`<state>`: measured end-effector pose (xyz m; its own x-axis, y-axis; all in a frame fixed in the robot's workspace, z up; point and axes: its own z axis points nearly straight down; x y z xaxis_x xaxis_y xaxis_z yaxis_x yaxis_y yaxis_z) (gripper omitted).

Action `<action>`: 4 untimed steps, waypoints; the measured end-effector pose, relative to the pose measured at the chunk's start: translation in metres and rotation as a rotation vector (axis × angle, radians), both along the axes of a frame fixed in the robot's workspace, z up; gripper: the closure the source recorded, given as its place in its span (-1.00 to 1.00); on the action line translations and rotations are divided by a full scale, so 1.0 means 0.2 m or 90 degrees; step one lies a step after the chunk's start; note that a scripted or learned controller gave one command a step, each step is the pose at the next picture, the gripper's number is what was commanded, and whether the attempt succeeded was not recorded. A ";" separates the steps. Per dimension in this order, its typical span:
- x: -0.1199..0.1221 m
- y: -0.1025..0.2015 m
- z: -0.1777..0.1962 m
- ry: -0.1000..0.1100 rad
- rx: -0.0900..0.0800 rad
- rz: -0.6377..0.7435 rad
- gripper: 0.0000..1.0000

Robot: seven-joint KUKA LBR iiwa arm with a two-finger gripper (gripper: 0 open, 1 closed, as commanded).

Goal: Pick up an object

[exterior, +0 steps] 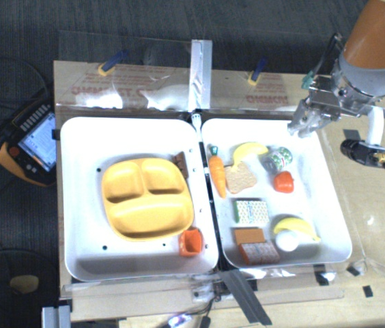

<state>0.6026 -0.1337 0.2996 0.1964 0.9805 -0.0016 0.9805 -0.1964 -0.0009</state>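
My gripper (304, 124) hangs over the far right corner of the right bin (334, 203), its fingers apart with nothing between them. Below and left of it lie a green-and-white ball (280, 158), a red pepper (284, 182), a yellow banana slice (248, 151), a slice of bread (240, 178) and a carrot (217, 173). Nearer the front sit a green-checked block (251, 211), a brown block (249, 236), a patterned block (259, 252), a white egg (287, 240) and a banana (297, 227).
The left bin (76, 183) holds a yellow divided plate (147, 197), an orange cup (190, 242) at its front right and a small brown piece (181, 162) by the divider. A handheld controller (32, 142) lies left of the bench.
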 end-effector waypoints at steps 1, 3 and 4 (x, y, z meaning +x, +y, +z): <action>-0.46 -0.04 -0.52 0.002 0.001 -0.068 1.00; -0.26 -0.14 0.03 0.002 -0.001 -0.432 1.00; -0.60 0.02 -0.55 0.003 0.000 -0.389 1.00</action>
